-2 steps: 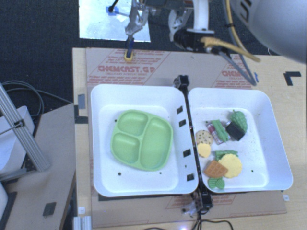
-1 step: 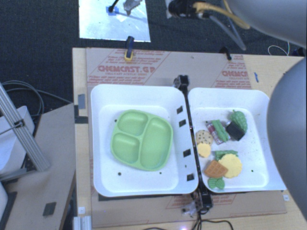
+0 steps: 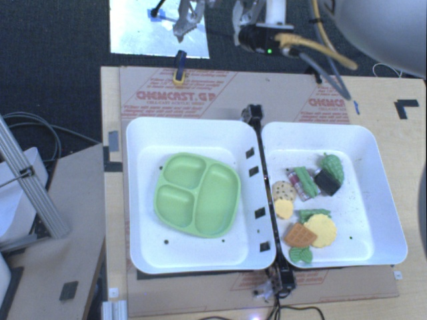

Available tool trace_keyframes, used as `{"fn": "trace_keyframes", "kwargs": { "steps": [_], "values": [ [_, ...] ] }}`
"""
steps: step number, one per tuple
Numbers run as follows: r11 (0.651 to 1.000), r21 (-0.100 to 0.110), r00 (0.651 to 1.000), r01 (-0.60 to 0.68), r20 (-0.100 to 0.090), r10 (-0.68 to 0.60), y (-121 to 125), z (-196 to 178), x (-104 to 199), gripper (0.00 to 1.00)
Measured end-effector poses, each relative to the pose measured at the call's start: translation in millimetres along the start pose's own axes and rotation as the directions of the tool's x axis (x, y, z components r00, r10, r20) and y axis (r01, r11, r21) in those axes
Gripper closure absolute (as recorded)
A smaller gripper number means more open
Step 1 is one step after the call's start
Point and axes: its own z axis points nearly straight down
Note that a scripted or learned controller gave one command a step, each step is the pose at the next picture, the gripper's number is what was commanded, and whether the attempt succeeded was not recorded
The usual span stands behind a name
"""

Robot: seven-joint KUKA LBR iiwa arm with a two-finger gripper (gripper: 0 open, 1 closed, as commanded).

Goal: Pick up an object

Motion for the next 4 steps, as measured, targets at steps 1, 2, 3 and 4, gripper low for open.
{"fn": "trace_keyframes", "kwargs": {
  "steps": [1,2,3,4],
  "values": [
    [1.0,-0.004,1.0,0.003,0.0,-0.003,1.8,-11.2,-0.1,1.0],
    [1.0,0.001,1.0,0.002,0.0,-0.002,-56.3,0.2,0.6,1.0],
    [1.0,0.002,1.0,0.002,0.0,-0.002,-133.9,0.0,0.6,1.0],
    [1.0,0.0,1.0,0.0,0.0,0.0,-142.0,0.3,0.1,1.0]
  ]
}}
